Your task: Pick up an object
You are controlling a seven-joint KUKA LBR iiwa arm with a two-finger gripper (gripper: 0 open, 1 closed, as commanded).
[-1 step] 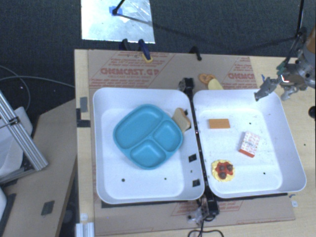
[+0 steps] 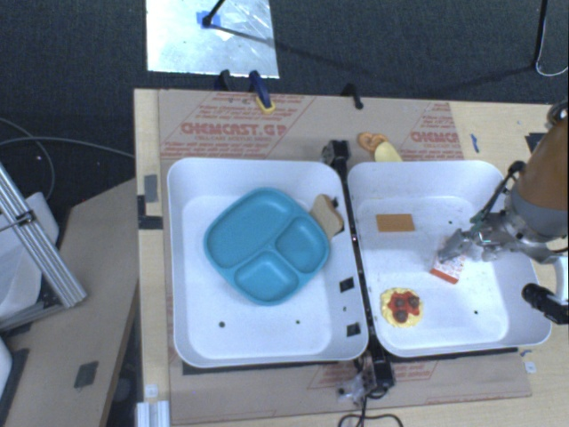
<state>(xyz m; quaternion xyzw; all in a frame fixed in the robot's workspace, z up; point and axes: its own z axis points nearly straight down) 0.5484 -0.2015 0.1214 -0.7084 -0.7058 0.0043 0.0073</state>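
Note:
My gripper (image 2: 460, 249) reaches in from the right and hangs low over the middle of the right bin (image 2: 498, 327). Right at its tip lies a small red and white object (image 2: 447, 270); whether they touch is unclear. A brown rectangular piece (image 2: 395, 223) rests further back to the left in that bin. A yellow disc with red spots (image 2: 402, 306) lies near the bin's front. The left bin (image 2: 191, 318) holds a blue divided plate (image 2: 265, 244) and a tan slice (image 2: 326, 213) at the plate's right edge.
The arm's grey body (image 2: 540, 205) covers the right bin's right side. A yellow and orange toy (image 2: 380, 147) lies on the cardboard behind the bins. A blue and yellow clamp (image 2: 260, 92) and a shiny sheet (image 2: 210, 23) sit further back.

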